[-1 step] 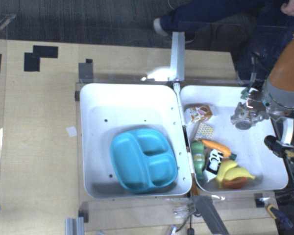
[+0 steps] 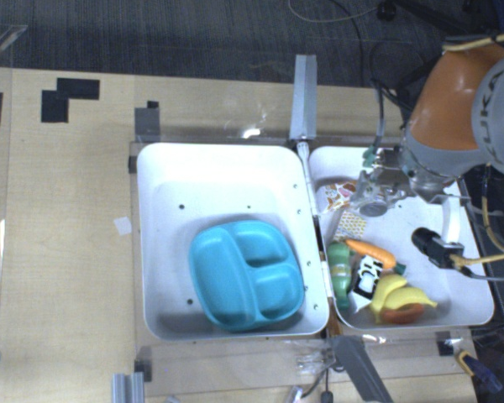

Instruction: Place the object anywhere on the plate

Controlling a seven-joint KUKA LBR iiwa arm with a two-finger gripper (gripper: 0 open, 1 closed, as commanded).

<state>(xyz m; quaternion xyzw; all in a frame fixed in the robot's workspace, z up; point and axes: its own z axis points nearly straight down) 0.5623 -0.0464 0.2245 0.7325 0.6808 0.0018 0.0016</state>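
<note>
One pincer [image 2: 375, 193] upper right of frame, grip state unreadable; carrot [image 2: 371, 252] just below, long axis slanting down-right; plate [image 2: 246, 273] lower left.

The bench [image 2: 59, 250] is surfaced in light wood grain, and black marks are seen near its far left edge. Two shallow white bins are set on it side by side, left bin [image 2: 164, 225] and right bin [image 2: 479, 305], touching along their inner walls.

We're looking down from one fixed camera above the bench, tilting at a slant and sitting far enough back to take in both bins. The gripper [image 2: 371, 193] is showing right of centre, with the plate [image 2: 247, 273] lying off to its left.
</note>
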